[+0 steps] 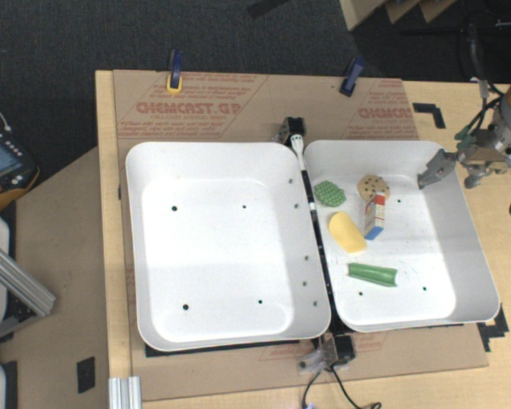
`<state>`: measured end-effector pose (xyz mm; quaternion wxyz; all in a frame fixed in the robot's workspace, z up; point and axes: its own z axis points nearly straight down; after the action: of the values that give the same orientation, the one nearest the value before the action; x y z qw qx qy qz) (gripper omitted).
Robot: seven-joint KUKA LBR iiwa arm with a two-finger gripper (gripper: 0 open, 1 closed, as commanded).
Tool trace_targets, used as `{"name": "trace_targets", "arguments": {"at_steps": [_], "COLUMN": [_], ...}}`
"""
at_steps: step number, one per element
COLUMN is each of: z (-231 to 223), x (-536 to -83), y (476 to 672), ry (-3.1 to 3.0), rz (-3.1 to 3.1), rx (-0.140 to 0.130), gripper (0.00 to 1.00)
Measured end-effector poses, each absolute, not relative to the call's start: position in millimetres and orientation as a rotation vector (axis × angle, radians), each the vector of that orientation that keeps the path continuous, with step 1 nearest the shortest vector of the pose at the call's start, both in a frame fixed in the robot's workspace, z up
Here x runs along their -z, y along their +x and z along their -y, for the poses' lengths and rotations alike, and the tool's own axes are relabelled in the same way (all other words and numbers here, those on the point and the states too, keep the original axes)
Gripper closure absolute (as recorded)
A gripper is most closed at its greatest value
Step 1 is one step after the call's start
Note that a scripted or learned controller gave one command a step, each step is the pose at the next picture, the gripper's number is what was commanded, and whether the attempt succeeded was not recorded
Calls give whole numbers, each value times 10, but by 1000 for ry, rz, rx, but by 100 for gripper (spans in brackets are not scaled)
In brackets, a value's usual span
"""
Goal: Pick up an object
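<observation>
jaws stood apart at the far right rim of the right-hand shallow white bin point(464, 245), released, with nothing between them; one grey prong hung just over the bin's upper right corner. the grey arm point(502, 135) carrying them came in from the right edge, above the brown board surface point(238, 100) with its red lettering.

every loose thing lay in that right bin, towards its left half and well apart from the jaws. a round green textured disc point(330, 193) sat nearest the divider between the bins. just right of it was a tan, speckled, rounded piece point(372, 185), and touching that from below, a small red, white and blue box point(375, 216) lying lengthwise. a soft-looking yellow rounded block point(347, 233) lay beside the box's lower end, close enough that i couldn't tell whether they touched. below these, on its own, a long green piece point(372, 273) lay nearly level across the bin floor.

the left-hand shallow white bin point(213, 245) sat flush beside the right one. two blue clamps point(175, 62) gripped the board's far edge.
</observation>
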<state>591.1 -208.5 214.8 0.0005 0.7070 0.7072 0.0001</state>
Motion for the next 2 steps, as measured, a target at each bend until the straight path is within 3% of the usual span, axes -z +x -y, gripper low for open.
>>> {"name": "trace_targets", "arguments": {"at_steps": [1,2], "z": [2086,783], "x": [-2257,-2605], "y": [5918,6104], "ry": [2217,2204], "rz": [-2220,-2235], "rx": [-2,-12], "gripper": [100,100]}}
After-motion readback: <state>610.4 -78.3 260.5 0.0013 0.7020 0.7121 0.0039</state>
